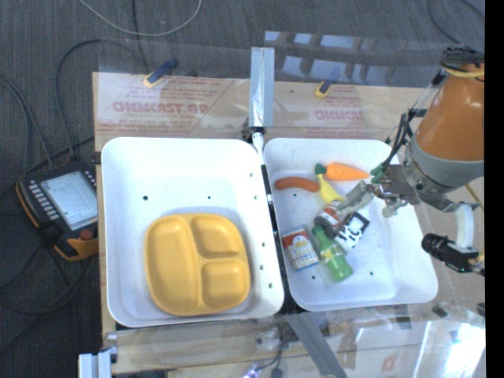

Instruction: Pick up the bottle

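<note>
The green bottle [332,256] lies on its side in the right bin [409,278], its cap end pointing up-left and its base toward the bin's front. My gripper [339,217] reaches in from the right, slanting down-left, and its tip hangs just above the bottle's upper end. A small red-and-white object sits right at the tip, and it hides how the gripper meets the bottle. I see nothing lifted off the bin floor.
Around the bottle lie a red box [299,250], a black-and-white packet [355,230], a red sausage [294,183], a yellow piece [325,189] and an orange carrot [346,172]. The left bin [126,172] holds a yellow divided tray [198,262].
</note>
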`<move>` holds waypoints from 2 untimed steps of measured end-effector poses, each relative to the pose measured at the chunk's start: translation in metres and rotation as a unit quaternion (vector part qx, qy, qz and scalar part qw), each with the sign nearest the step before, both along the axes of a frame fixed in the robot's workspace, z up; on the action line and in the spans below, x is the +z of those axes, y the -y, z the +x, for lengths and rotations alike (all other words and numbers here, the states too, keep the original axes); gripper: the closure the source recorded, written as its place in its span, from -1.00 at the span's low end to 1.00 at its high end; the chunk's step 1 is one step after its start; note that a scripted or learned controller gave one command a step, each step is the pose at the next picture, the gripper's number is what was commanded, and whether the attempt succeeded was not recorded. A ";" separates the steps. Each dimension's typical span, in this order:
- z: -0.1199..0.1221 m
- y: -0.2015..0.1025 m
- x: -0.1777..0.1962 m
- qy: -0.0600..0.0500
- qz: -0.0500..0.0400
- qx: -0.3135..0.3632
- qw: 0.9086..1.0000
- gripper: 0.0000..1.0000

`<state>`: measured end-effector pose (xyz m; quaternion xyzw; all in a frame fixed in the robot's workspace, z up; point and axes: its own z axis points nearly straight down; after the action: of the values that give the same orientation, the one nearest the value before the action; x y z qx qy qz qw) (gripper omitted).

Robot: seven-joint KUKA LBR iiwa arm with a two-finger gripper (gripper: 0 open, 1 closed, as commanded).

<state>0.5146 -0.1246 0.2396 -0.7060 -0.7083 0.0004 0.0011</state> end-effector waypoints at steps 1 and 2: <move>-0.031 -0.025 -0.113 -0.001 0.000 -0.069 0.998 -1.00; 0.034 -0.002 -0.144 0.011 0.000 -0.008 1.000 -1.00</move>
<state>0.5488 -0.1224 0.0960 -0.7116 -0.7025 -0.0071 -0.0063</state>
